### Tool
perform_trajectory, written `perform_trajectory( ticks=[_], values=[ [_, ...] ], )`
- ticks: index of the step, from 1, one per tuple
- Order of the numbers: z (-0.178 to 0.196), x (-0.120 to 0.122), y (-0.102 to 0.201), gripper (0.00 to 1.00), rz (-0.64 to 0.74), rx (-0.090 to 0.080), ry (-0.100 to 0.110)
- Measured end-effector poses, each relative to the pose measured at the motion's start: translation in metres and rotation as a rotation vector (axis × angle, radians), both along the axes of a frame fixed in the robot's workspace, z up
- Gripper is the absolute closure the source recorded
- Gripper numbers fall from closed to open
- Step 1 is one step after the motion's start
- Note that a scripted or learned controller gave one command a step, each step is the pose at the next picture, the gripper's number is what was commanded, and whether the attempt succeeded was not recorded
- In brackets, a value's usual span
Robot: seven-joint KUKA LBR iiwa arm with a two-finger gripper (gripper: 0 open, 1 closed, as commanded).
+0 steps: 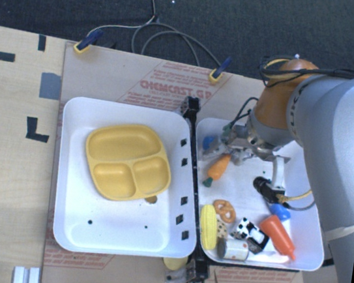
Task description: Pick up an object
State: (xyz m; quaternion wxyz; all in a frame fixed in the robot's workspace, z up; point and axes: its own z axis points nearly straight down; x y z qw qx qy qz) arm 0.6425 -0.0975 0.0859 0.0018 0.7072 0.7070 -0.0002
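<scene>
My gripper [234, 147]: low over the right bin [307, 219], near its far-left corner, with my grey arm reaching in from the right.
Grip state: I cannot tell from this slant whether I am open or closed, and nothing shows as held.
Nearest target: the small carrot [218, 167], just beside my tip on its near-left side, close to the bin's left wall.
Its long axis: slanted, the orange end toward me and the green tip [208, 182] toward the bin's near-left. By my judgement I should close across that slant.
Beside it: one small blue piece [210, 142] at the far-left wall, left of my tip.
Near edge of the right bin: one corn cob [208, 226], one pretzel [224, 210], one black-and-white toy [250, 233], one pale cup-like piece [233, 248], and one large carrot [278, 233] with a blue bit at its top.
Left bin [70, 174]: one yellow divided plate [128, 160], three compartments, well apart from me.
Carrots counted: two, the small one far nearer.
</scene>
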Motion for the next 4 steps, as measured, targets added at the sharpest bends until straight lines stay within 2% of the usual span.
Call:
perform_trajectory(
  ticks=[1, 2, 3, 4],
  values=[
    [-0.001, 0.020, -0.010, 0.00, 0.009, 0.018, 0.049],
    [0.005, 0.017, -0.011, 1.00, 0.009, 0.014, 0.057],
    [0.104, -0.021, 0.014, 1.00, 0.003, 0.004, -0.003],
    [0.104, -0.047, 0.065, 1.00, 0.006, 0.004, 0.004]
  ],
)
